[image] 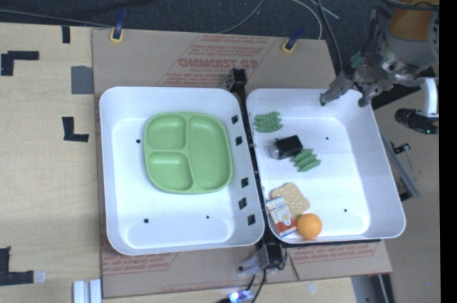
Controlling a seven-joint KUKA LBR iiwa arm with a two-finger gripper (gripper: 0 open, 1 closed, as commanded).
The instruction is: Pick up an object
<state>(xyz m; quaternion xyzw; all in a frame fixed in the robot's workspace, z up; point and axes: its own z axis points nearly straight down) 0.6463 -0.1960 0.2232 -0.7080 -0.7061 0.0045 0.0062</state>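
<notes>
Dark carpet crossed by thin cables fills the top of what we see, and below it the surface (43, 173) of pale wood carries a cardboard sheet (214, 58) with two white bins side by side. We see the arm (414, 1) come in from the upper right, its orange band up near the corner, the wrist bent down and leftward so that the gripper (348, 91) hangs over the far right corner of the right bin (357, 151). Its two fingers (330, 96) are spread apart with nothing between them (both tips point down toward the bin's rim).

Counting what lies in the right bin, all of it left of and nearer to us than the gripper: two green pea pods (268, 122) (the second (307, 160) lies lower), one small black block (287, 146) between them, one tan cracker-like piece (291, 197), one red and white packet (280, 214) touching it, and one orange (309, 226) just beside both.

Far to the gripper's left, the left bin (121, 173) holds one green divided plate (189, 152), with three compartments.
</notes>
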